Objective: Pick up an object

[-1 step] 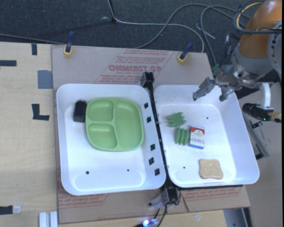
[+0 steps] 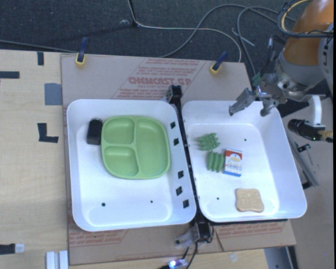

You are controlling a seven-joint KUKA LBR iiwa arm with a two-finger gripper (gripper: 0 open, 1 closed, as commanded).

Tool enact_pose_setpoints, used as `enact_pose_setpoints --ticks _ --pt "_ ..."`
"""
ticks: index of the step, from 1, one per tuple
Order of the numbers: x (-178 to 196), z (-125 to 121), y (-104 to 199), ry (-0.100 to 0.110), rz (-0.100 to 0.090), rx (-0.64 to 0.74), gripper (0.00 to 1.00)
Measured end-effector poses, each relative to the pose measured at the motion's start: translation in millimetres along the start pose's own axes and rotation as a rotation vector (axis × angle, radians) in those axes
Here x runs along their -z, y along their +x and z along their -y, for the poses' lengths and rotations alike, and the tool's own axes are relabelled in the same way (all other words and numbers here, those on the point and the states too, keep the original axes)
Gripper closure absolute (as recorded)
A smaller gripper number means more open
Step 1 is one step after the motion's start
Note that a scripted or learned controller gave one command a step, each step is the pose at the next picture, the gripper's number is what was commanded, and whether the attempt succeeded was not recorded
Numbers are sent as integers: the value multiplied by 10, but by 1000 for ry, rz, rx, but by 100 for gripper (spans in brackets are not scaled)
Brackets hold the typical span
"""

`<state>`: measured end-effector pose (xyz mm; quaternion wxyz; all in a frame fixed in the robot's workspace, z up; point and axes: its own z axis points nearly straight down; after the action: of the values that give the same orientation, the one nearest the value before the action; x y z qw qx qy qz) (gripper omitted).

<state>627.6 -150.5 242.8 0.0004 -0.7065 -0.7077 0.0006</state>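
Candidates all sit in the right bin [image 2: 280,150]: green bean bunches [image 2: 211,150], a small red-and-white box [image 2: 233,163] and a toast slice [image 2: 249,200]. I'd guess the box is easiest, looks light and stiff, so pinch it across the short sides. Claw [image 2: 251,106] hovers spread and empty over the bin's far edge, box well apart toward the near side.

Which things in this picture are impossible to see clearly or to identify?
- Small box, camera view: its print is too small to read.
- Black object beside the green tray: too dark and small to identify.
- Arm: cut off by the top-right edge.
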Motion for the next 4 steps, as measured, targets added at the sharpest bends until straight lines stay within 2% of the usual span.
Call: enact_pose_setpoints --ticks 3,4 --pt "-1461 188 -114 5 1 -1 0" --pt "-1327 169 -100 0 0 1 100"
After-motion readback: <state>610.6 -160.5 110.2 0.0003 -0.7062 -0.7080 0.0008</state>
